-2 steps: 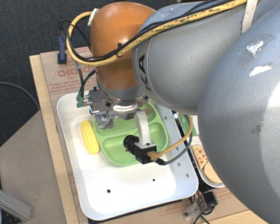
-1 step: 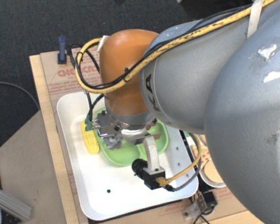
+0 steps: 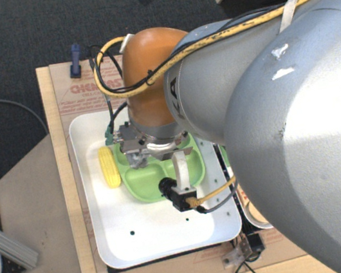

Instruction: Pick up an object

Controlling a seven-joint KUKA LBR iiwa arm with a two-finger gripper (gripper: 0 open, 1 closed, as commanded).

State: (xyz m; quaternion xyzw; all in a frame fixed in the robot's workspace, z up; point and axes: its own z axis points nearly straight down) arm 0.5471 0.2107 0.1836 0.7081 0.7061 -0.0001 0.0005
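Observation:
A yellow corn cob (image 3: 108,167) lies in the left part of the left white bin (image 3: 148,234). To its right lies a light green plastic dish (image 3: 148,179), partly covered by the arm. The gripper (image 3: 152,162) hangs straight down over the green dish, seen from above under the orange band (image 3: 146,71); its wrist body hides the fingertips.
The big grey arm (image 3: 284,112) covers the right bin and most of the right side. A black cable connector (image 3: 177,193) dangles over the left bin's middle. A blue clip (image 3: 74,60) sits at the bench's far left corner. Bare bin floor lies in front.

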